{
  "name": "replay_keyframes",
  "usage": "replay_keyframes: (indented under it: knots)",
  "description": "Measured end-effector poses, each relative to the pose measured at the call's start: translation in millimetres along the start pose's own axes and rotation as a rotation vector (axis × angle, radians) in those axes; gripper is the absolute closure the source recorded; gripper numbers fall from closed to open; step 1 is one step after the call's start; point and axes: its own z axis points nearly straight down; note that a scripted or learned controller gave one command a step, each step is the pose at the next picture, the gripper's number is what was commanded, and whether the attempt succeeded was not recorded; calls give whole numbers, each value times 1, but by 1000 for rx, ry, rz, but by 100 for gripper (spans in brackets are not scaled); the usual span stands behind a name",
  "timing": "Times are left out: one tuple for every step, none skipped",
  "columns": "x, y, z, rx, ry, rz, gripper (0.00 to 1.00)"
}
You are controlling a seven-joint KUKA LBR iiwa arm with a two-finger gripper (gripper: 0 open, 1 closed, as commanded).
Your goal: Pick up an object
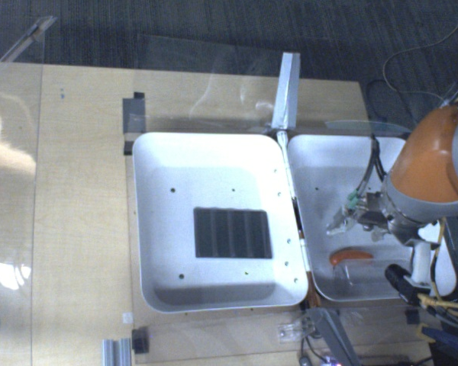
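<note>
Orange sausage-shaped object (351,256) lies flat on the floor of the right bin (320,166), toward its near wall, just below and apart from the tool (349,218).

Tool hangs over the middle of the right bin, arm (435,158) coming in from the right with the orange band above the wrist. Whether the tool is released or clenched: cannot tell, its tip is a small glinting cluster with a green spot and detail is too fine. Nothing visibly held in it.

Step in hand, by my judgement: approach or hover before the grasp; pick not yet done, since the object rests on the bin floor. Next move probably calls for shifting slightly toward the near wall, lining up across the object's short axis, then descending straight down.

Edges and room: the object sits near the right bin's near wall, so there is little slack on that side; a slanted descent could hit the rim. Open floor lies on the far side and toward the divider between the bins. Black and yellow cables (424,288) crowd the near right corner beside the arm, a snag risk if the wrist swings that way.

Left bin (160,166) holds a dark ribbed rectangular pad (233,233) in the middle, well apart from the tool, wide bare floor around it. Bench (76,219) surrounds both bins.
</note>
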Motion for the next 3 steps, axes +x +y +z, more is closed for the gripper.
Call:
replay_keyframes:
  knots:
    - [2, 4, 78, -14, 1, -61, 0]
    - [3, 7, 66, -23, 0, -62, 100]
    - [10, 49, 17, -2, 0, -38, 100]
